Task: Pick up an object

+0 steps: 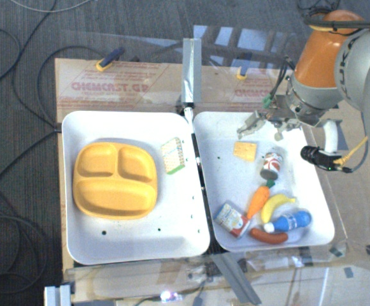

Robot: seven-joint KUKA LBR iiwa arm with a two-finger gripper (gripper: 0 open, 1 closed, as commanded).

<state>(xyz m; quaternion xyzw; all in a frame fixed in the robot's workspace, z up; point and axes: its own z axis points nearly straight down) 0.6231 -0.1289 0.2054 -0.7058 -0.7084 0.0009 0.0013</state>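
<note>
My gripper (263,130) hangs over the back of the right bin (218,139), open, with nothing between its fingers (247,128). Just below it lies a flat yellow cracker-like square (244,150). A small red and white can (270,164) stands to that square's right. Near the front of the bin lie a carrot (256,201), a banana (277,204), a blue bottle (291,222), a red sausage (269,236) and a small carton (230,217), packed close together.
The left bin (83,247) holds a yellow divided plate (116,179) and a small green and white packet (172,155) by its right wall. A metal post (188,75) rises at the back between the bins.
</note>
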